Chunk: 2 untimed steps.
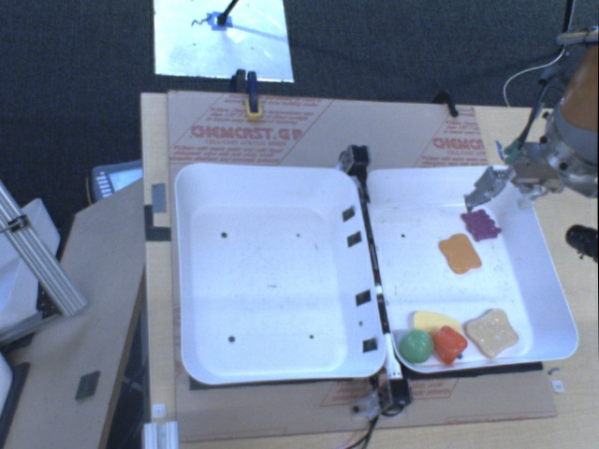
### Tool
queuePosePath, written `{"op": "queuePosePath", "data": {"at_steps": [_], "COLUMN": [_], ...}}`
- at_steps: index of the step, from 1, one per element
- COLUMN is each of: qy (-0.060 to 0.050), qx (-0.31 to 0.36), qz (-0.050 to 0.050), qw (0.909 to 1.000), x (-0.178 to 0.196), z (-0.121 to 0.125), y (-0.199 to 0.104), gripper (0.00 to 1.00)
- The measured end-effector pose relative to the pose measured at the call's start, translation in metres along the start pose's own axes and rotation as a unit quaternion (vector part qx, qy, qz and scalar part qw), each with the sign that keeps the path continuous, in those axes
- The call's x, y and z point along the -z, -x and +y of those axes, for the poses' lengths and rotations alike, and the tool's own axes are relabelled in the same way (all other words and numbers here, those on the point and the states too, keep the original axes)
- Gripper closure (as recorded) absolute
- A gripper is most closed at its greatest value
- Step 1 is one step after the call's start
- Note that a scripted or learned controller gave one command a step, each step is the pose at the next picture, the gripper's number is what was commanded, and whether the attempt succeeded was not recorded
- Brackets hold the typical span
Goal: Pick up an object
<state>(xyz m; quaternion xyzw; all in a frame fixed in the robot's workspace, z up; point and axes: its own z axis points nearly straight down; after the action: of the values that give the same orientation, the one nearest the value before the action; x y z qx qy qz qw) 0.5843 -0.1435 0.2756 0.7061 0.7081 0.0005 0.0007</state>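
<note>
Hovering beside the small purple toy [480,224], the grey two-finger gripper [488,189] looked open and empty; descent remained.

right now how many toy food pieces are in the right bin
6: purple piece near the gripper, orange piece below it, then yellow, green, red and toast along the near edge.

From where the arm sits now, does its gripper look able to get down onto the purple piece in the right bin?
Probably yes. The gripper hangs just above and left of the purple piece, which lies alone on the right bin floor. The orange piece sits apart from it, so nothing blocks a short descent.
</note>
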Motion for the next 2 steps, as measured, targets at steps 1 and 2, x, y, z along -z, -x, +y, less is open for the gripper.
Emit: {"op": "queuePosePath", "data": {"at_steps": [1, 2], "qy": [0.002, 0.008], "qx": [0.002, 0.002], "qz": [0.0, -0.002], "qw": [1.0, 1.0], "x": [0.011, 0.268], "z": [0.001, -0.03], "y": [0.0, -0.018], "gripper": [1.0, 1.0]}}
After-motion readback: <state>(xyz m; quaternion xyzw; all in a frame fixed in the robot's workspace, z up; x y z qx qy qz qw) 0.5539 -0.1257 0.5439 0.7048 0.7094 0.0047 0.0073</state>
